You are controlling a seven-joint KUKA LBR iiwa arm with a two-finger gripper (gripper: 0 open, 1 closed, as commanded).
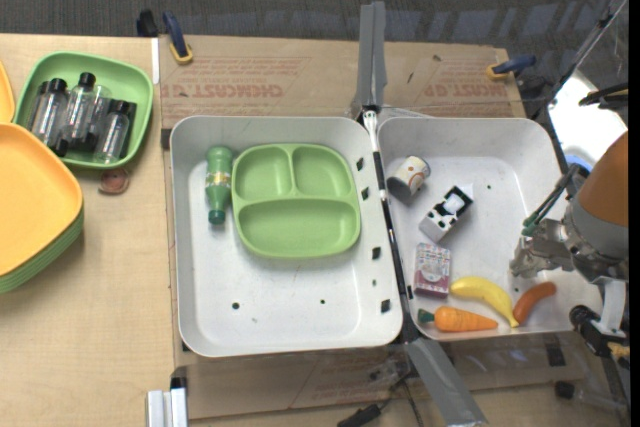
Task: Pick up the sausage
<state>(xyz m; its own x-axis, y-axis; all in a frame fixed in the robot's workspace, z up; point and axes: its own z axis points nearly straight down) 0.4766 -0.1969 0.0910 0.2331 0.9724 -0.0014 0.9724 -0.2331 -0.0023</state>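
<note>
The sausage [535,301] is a short orange-red piece lying at a slant near the front right corner of the right bin [500,150]. My gripper [540,255] hangs just behind and above it, at the bin's right wall, and nothing shows held in it. The arm's orange band [608,187] rises behind the gripper at the right edge.
A yellow banana [484,295] and an orange carrot [463,320] lie just left of the sausage. Further left are a pink box [433,270], a black-and-white box [447,212] and a tipped cup [408,175]. The left bin [280,315] holds a green divided plate [296,199] and a green bottle [218,182].
</note>
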